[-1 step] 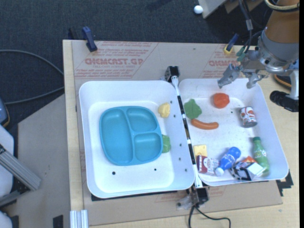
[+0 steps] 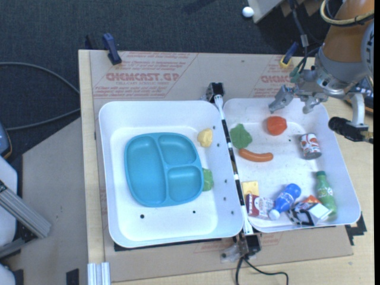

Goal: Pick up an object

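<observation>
My gripper (image 2: 294, 103) hangs over the far edge of the right bin (image 2: 347, 177), its two fingers (image 2: 279, 103) spread open with nothing between them. Just in front of it lies a red tomato-like ball (image 2: 276, 125). The right bin also holds a green leafy piece (image 2: 240, 136), an orange sausage (image 2: 256, 155), a small can (image 2: 309, 145), a green bottle (image 2: 324, 192), a blue bottle (image 2: 285, 199) and several small packets (image 2: 255, 202).
In the left bin (image 2: 110, 159) sits a blue divided plate (image 2: 164, 168), with a yellow piece (image 2: 205, 137) and a green piece (image 2: 207, 180) beside it. A black clamp (image 2: 215, 91) sits where the bins meet at the back. Cables hang at the right.
</observation>
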You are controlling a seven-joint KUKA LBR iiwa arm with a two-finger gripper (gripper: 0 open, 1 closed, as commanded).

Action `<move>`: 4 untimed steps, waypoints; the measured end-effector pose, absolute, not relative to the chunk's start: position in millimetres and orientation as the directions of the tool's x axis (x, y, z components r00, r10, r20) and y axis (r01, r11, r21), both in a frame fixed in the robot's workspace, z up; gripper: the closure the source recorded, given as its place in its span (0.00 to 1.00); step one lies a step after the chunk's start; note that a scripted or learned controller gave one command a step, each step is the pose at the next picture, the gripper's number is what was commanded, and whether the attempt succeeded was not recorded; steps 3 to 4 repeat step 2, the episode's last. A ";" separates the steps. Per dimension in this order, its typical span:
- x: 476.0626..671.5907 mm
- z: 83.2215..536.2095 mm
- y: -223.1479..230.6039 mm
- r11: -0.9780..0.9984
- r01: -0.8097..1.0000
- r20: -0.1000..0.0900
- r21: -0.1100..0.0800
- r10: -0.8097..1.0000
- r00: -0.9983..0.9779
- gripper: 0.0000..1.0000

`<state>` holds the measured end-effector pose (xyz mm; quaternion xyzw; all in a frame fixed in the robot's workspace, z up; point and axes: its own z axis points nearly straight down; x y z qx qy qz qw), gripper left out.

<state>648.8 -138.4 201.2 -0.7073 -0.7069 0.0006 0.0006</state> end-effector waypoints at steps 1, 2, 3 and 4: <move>650.9 84.1 -145.5 -0.001 1.000 0.000 -0.001 1.000 0.001 0.00; 651.9 95.2 -145.5 -0.001 1.000 0.000 0.002 1.000 0.001 1.00; 651.9 95.2 -145.5 -0.001 1.000 0.000 0.002 1.000 0.001 1.00; 651.9 95.2 -145.5 -0.001 1.000 0.000 0.002 1.000 0.001 1.00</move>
